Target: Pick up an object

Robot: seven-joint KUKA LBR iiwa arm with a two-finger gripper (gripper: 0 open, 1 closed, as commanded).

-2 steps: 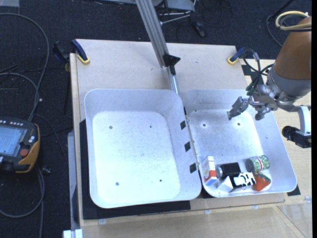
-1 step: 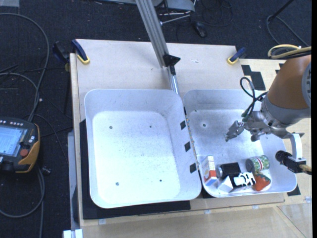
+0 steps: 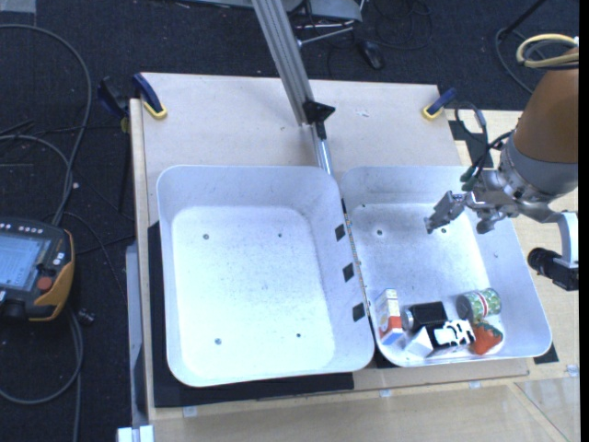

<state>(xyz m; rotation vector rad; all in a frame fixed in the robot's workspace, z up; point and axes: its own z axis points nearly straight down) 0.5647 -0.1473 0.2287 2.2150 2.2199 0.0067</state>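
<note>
My gripper (image 3: 463,221) hangs over the back part of the right bin (image 3: 405,201), reaching in from the right, open with nothing between its fingers. Several small objects lie bunched at that bin's front edge, well below the gripper. A white and red box (image 3: 391,310) is at their left, with a black block (image 3: 428,314) beside it. A green can (image 3: 479,303) lies to the right. In front are a white and black piece (image 3: 446,335) and a red item (image 3: 489,340).
The left bin (image 3: 248,265) sits beside the right one, sharing a raised middle wall. A slanted metal bar (image 3: 287,49) rises behind the bins. A handheld pendant (image 3: 32,270) lies on the floor at far left.
</note>
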